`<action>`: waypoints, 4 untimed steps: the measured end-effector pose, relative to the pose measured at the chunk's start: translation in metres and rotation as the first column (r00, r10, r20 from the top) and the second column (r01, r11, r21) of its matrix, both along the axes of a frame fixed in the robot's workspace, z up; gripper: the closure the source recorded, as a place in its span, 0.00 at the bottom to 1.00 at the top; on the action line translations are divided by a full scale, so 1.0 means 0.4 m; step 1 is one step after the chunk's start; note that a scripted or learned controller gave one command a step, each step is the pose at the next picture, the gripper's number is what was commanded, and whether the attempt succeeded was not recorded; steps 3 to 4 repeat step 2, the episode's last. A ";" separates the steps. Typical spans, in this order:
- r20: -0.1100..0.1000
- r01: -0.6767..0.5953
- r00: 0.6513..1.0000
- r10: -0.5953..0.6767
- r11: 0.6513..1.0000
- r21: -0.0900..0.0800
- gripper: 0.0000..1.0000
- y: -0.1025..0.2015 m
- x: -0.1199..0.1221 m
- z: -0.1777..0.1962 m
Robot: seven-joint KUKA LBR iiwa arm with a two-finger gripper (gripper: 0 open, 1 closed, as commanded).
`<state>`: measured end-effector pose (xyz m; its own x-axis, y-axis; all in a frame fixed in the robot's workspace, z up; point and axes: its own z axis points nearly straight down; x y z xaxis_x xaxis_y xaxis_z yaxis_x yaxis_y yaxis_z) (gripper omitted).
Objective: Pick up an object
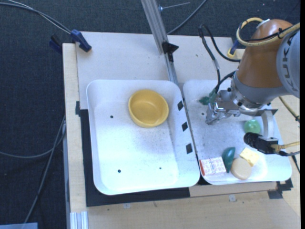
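the arm reaches in from the right and its pincer (212,114) hangs low over the upper left part of the right bin (206,142), over bare floor near the divider between the bins. the two metal fingers look narrowly parted and nothing shows between them, so it carries nothing. a small green scrap (205,99) sits just beside the wrist; i cannot tell what it is.

the step in hand looks like the search or approach before a grasp; no object is lifted yet. the nearest candidates lie in the lower right corner of the right bin: a red and white packet (212,166), a dark green teardrop piece (228,153), a tan round block (240,169) and a pale yellow wedge (249,155), all close together, some touching. a light green ball (252,126) sits further up, partly behind the arm. a yellow bowl (148,108) stands upright, mouth up, alone in the left bin (105,171).

the next move calls for shifting toward the near corner and coming down on one item without dragging its neighbours. the packet lies flat, long axis roughly left to right, slightly tilted. the teardrop's long axis runs up and down the view, its narrow end pointing toward the far side.
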<state>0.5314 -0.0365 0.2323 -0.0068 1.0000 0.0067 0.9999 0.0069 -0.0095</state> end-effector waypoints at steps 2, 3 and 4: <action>0.002 0.001 1.000 -0.001 1.000 -0.003 1.00 0.308 -0.013 -0.014; 0.002 0.001 1.000 -0.001 1.000 -0.003 1.00 0.308 -0.013 -0.014; 0.002 0.001 1.000 -0.001 1.000 -0.003 1.00 0.308 -0.013 -0.014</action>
